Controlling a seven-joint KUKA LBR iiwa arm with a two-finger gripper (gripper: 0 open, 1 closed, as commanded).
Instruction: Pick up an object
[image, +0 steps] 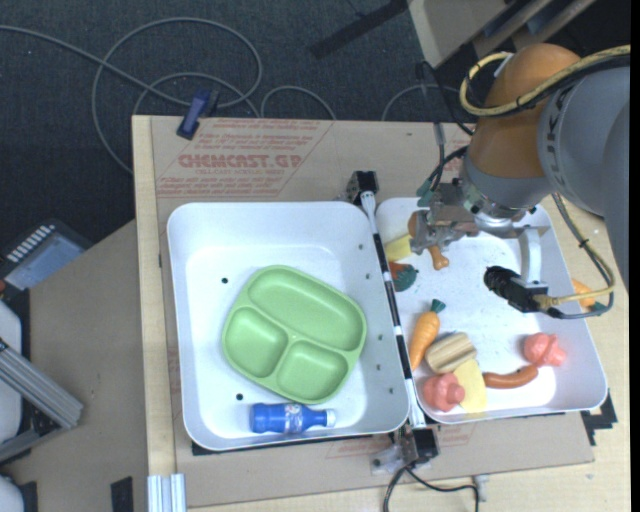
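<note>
Claw (437, 243) low in right bin (575, 385), by orange piece (439, 259).

Grey arm (590, 120), orange band, yellow cable.

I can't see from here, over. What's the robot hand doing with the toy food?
Gripper low in right bin's far left corner. Nothing seen between its fingers. Carrot, sausage lie nearer, untouched.

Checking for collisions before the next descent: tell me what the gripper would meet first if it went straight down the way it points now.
Probably the small orange toy piece just under the gripper, then the right bin's white floor. Depth is hard to judge from this slanted view.
</note>
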